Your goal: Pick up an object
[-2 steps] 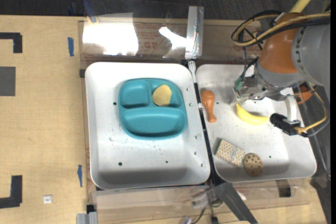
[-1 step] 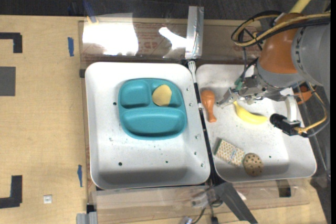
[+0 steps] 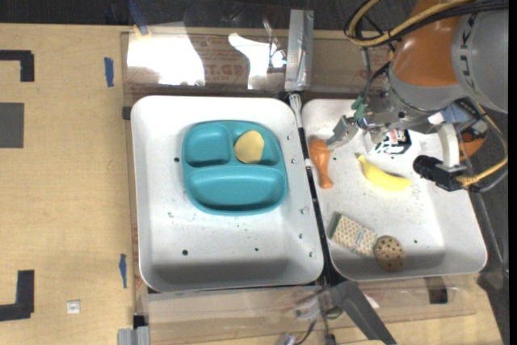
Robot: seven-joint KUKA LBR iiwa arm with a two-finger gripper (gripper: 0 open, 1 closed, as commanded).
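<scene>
Claw (image 3: 349,128): over the right bin (image 3: 460,246), upper left part; open or together, cannot tell; nothing seen between its tips.
Carrot (image 3: 322,162): just below the claw, at the bin's left wall.
Banana (image 3: 384,176): below and right of the claw, near.
Patterned block (image 3: 353,233): well below the claw.
Brown ball (image 3: 389,251): beside the block, farther down.
Teal tray (image 3: 234,167), yellow lump (image 3: 249,146): left bin (image 3: 161,254), left of the claw.
Progress: 0 objects lifted; approach looks under way, grasp and lift remain.
</scene>
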